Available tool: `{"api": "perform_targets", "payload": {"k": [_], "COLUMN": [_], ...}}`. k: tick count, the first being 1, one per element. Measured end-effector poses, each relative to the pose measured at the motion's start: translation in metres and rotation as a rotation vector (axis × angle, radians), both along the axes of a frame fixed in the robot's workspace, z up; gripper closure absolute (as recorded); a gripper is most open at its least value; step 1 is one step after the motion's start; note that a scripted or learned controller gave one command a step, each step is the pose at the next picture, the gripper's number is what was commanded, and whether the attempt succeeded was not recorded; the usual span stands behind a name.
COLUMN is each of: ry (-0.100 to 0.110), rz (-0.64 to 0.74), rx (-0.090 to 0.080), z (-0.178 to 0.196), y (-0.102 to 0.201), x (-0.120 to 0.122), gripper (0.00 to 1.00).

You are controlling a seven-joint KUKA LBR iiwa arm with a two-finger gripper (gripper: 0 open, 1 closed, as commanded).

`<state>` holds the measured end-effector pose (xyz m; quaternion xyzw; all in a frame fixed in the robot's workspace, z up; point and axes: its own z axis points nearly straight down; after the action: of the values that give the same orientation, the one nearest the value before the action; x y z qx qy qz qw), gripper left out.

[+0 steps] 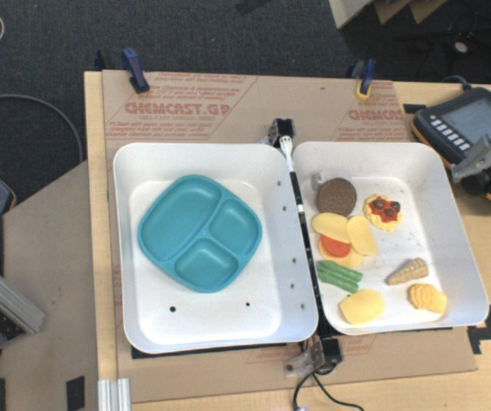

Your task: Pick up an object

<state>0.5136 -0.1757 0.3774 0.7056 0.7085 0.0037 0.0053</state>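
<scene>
The left bin [134, 311] holds a teal divided plate [199, 231] lying flat near its middle; right of that plate, in the right bin [459, 255], lie a brown round cookie [337, 196], a small pizza [383, 211], yellow slices [346, 229] over a red piece [335, 247], green beans [340, 275], a cone [408, 271], a waffle-like piece [427, 298] and a yellow lump [361, 307]; the pincer's state cannot be told.
</scene>
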Motion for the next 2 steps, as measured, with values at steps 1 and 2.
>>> {"api": "perform_targets", "payload": {"k": [1, 2], "ry": [0.004, 0.006], "rz": [-0.001, -0.002], "rx": [0.001, -0.001], "z": [0.0429, 0.0504], "y": [0.0307, 0.0293], "x": [-0.0346, -0.0329], "gripper": [0.00, 1.00]}}
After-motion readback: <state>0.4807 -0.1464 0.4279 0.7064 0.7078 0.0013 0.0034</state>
